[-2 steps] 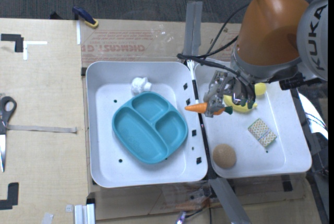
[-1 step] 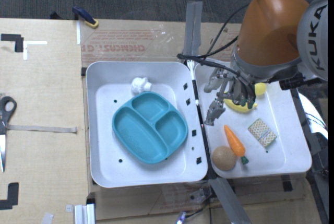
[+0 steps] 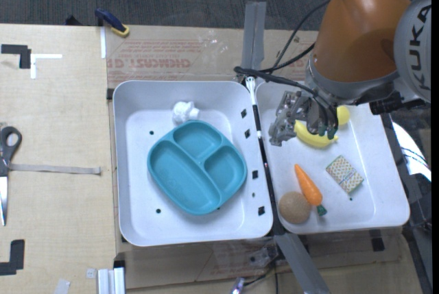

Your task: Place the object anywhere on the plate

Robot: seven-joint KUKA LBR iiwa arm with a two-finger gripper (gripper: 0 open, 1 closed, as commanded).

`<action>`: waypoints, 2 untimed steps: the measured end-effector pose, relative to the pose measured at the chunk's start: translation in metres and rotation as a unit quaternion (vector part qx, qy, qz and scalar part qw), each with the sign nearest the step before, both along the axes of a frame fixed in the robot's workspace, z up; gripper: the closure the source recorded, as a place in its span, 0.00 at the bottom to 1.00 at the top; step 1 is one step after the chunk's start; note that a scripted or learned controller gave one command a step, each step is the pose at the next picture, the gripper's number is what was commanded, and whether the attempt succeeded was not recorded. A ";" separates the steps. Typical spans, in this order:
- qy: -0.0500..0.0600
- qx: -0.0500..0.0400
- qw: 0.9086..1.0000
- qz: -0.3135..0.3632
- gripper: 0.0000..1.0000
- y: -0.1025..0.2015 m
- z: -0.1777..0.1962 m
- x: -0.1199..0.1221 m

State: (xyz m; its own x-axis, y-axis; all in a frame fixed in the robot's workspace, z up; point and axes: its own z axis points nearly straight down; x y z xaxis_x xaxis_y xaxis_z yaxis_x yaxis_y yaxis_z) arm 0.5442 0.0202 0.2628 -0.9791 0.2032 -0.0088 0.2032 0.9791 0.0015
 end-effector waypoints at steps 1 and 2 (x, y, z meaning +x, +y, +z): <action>0.001 0.000 0.995 0.100 1.00 0.037 0.054 0.016; 0.000 -0.001 0.988 0.155 1.00 -0.016 0.149 -0.018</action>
State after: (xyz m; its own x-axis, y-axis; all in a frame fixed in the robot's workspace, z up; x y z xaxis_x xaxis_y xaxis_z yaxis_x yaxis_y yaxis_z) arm 0.5260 0.0041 0.4123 -0.9943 -0.1064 -0.0090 -0.1064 0.9943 -0.0008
